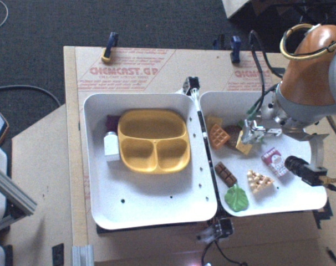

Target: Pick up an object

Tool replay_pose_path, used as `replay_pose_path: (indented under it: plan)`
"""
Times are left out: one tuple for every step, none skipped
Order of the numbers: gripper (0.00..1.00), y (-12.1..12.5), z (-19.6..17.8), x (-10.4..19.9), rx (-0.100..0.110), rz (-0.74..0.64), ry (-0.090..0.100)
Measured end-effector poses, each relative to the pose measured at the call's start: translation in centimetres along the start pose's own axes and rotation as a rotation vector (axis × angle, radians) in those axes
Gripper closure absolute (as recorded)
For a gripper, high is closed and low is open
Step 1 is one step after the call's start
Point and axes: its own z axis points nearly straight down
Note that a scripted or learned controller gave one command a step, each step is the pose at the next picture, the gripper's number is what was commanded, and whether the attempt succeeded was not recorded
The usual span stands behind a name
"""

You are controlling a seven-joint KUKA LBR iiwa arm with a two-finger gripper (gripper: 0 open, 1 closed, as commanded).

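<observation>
Camera view, left bin (96,165): yellow divided plate (153,140), small white bottle (111,145) touching its left edge; right bin (301,199): waffle (218,136), chocolate bar (225,174), green leaf (236,198), and the gripper (251,137) low over a tan block (244,146), finger state impossible to tell

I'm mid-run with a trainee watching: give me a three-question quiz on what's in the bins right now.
1. True or false: the yellow divided plate lies in the left bin.
2. Which lies nearest the right bin's front edge? A) waffle B) green leaf C) white bottle
3. Fill in: the gripper hovers over the ___ bin.

Key: 1 true; 2 B; 3 right.
</observation>
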Motion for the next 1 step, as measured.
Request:
replay_pose_path:
  plan:
    - [1.0,0.85,1.13,-1.28,0.003,0.003,-0.001]
